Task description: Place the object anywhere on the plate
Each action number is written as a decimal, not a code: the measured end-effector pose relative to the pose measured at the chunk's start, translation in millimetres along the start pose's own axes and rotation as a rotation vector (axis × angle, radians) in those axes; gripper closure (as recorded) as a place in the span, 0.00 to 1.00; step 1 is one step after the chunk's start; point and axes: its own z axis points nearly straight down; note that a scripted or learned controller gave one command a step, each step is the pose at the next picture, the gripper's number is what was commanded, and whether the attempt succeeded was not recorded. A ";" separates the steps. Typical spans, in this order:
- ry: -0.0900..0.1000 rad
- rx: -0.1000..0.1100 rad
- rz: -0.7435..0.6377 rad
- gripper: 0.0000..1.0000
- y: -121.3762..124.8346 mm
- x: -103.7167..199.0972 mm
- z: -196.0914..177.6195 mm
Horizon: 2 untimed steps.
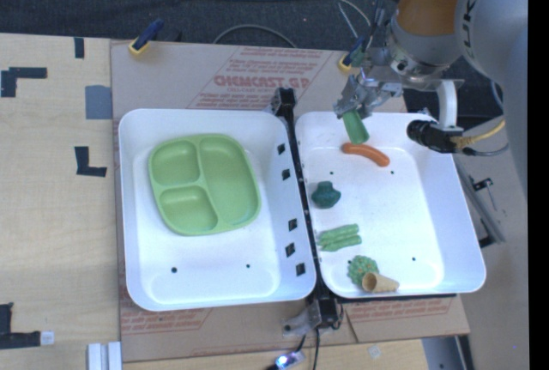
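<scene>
Gripper [354, 112] was clenched on a green piece [355, 129], lifted above the right bin [446, 214] at about 12 o'clock. Plate [204, 184] sat in the left bin [137, 214], toward 9 o'clock. Risk: thin grip, piece might slip mid-carry, landing on the orange sausage [366, 154].

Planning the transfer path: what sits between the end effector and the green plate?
In the camera view, bare white floor of the right bin near the end effector, then the black clips along the bins' seam, before the green plate.

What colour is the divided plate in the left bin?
Light green. The plate shows best in the camera view, lying in the left bin.
</scene>
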 end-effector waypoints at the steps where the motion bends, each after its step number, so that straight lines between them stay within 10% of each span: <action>1: -0.001 0.001 0.002 1.00 -13.7 44.5 0.6; 2: -0.001 0.001 0.001 1.00 -30.2 85.5 4.5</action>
